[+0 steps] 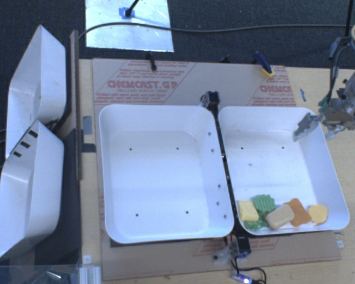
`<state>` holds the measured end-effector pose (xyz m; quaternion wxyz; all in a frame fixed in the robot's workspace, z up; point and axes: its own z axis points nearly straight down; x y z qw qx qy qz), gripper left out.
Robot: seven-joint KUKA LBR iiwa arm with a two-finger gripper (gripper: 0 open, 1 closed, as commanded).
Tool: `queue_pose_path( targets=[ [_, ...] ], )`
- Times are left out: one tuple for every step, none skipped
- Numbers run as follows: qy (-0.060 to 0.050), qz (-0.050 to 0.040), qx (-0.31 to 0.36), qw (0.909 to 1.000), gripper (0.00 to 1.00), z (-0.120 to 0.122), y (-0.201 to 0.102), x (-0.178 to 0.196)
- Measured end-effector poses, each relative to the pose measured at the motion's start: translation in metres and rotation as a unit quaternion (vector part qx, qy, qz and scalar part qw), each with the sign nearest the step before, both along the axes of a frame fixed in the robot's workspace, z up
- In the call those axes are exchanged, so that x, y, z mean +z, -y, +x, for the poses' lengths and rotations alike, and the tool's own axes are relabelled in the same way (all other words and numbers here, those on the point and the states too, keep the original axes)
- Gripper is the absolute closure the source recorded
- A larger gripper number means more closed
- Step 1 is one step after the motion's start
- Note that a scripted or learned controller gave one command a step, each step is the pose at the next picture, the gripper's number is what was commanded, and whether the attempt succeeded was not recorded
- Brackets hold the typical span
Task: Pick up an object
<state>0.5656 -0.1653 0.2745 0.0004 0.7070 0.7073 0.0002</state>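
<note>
The pincer [307, 126] hangs at the frame's right edge; its state I cannot tell. The toys [282, 212] crowd the right bin's [337, 185] lower wall, so a grab may slip.

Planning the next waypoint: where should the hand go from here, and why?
Probably toward the near corner of the right white bin. The hand sits over that bin's far right rim, while the objects, including the tan rectangular block and orange flat piece, cluster along the near edge.

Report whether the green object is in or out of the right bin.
In. The green object lies on the right bin floor near its front wall, between a yellow piece and a tan block.
</note>
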Motion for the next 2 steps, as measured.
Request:
queue_pose_path(
  targets=[
    [-0.005, 0.0010, -0.002, 1.0000, 0.00, 0.000, 0.038, -0.111],
    [0.001, -0.0001, -0.001, 1.0000, 0.00, -0.062, 0.024, -0.064]
  ],
)
